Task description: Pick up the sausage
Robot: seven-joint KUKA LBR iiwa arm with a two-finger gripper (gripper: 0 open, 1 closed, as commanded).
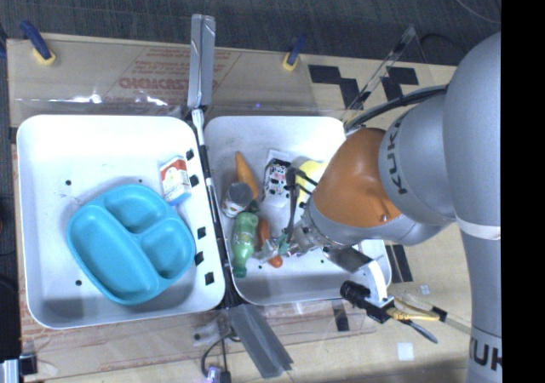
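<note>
2 white bins sit side by side. The left bin point(34, 202) holds a blue divided tray point(128, 241) toward 7 o'clock and a small carton point(175, 179) against its right wall, with open floor along its top. In the right bin point(255, 130), things crowd the left wall: a carrot point(246, 171) at 11 o'clock, a can point(236, 199), a green bottle point(243, 241), and the sausage point(266, 237), a thin reddish piece just right of the bottle. The gripper point(285, 243) is low beside the sausage at 6 o'clock; I cannot tell its opening.
</note>
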